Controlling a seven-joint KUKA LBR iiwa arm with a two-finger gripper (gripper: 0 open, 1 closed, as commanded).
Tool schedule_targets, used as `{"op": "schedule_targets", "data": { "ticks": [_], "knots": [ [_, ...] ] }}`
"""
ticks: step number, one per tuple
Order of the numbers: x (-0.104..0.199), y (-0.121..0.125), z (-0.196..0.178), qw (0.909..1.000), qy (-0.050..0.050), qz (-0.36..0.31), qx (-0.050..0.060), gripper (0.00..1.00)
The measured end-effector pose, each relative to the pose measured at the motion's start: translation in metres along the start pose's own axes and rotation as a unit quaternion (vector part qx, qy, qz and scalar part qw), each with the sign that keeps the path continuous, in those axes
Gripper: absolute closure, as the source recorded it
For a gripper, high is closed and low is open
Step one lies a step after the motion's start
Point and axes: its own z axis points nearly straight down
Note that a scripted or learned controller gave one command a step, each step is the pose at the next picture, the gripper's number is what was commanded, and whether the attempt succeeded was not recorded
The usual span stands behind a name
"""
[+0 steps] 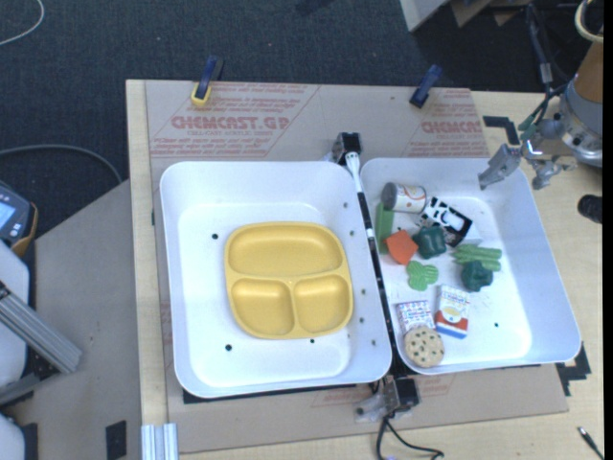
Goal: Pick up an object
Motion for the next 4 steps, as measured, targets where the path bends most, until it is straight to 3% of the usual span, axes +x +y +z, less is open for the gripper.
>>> {"op": "schedule_targets", "data": {
  "ticks": [1, 2, 3, 4],
  "knots": [
    [0.008, -0.001, 0.061, 1.0000, 0.000, -0.001, 0.000, 0.00],
    [0.010, 0.004, 0.105, 1.0000, 0.001, 0.000, -0.009, 0.00],
    [0.008, 0.008, 0.089, 0.9998, -0.004, -0.001, -0.017, 1.00],
    [0.002, 0.018, 0.033, 1.0000, -0.003, 0.000, -0.008, 1.00]
  ]
}}
